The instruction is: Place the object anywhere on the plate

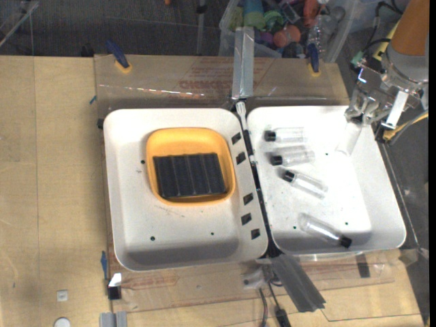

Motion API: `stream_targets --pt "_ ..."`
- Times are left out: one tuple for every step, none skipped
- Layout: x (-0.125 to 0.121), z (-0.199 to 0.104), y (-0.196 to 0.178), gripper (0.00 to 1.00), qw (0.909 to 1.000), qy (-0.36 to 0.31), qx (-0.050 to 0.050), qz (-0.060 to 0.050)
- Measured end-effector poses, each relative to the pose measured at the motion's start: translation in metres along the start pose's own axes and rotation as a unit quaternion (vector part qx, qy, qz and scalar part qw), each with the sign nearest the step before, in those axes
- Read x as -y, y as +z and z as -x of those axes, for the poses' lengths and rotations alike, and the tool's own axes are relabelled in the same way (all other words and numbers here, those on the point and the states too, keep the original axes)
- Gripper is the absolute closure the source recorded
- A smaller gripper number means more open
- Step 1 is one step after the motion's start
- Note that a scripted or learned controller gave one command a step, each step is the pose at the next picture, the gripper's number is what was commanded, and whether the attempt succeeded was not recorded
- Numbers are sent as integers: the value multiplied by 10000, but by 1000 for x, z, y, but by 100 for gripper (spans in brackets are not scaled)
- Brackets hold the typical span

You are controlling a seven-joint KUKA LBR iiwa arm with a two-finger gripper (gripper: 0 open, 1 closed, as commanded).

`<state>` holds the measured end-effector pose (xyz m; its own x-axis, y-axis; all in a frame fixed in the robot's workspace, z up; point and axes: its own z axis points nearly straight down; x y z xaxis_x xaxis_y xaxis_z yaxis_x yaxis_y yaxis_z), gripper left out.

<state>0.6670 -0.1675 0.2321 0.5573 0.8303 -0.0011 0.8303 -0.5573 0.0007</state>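
Note:
A yellow plate (187, 136) lies in the left bin (126, 203), and a black ridged block (189, 174) rests flat on it. Several clear vials with black caps lie in the right bin (381, 206): one vial (286, 135) at the back, another (291, 158) just in front of it, a third (304, 182) mid-bin, and one (323, 230) near the front wall. My gripper (374, 113) hovers over the right bin's back right corner, open, with nothing between its fingers. A pale translucent vial (347, 140) lies just below its left finger.
A metal divider (240, 80) rises behind the seam between the bins. A box of coloured toys (283, 9) stands behind the bench. Blue clamps (121, 61) hold a clear sheet at the back. Wooden bench top (48, 182) stretches to the left.

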Motion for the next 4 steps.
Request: stream_targets --pt "0 -1 -24 100 9997 -248 1 3" --pt "-7 9 -40 100 9984 -559 2 4" --pt "-17 24 -61 100 9980 -634 2 6" --pt "-24 35 -125 100 9863 -1648 0 15"
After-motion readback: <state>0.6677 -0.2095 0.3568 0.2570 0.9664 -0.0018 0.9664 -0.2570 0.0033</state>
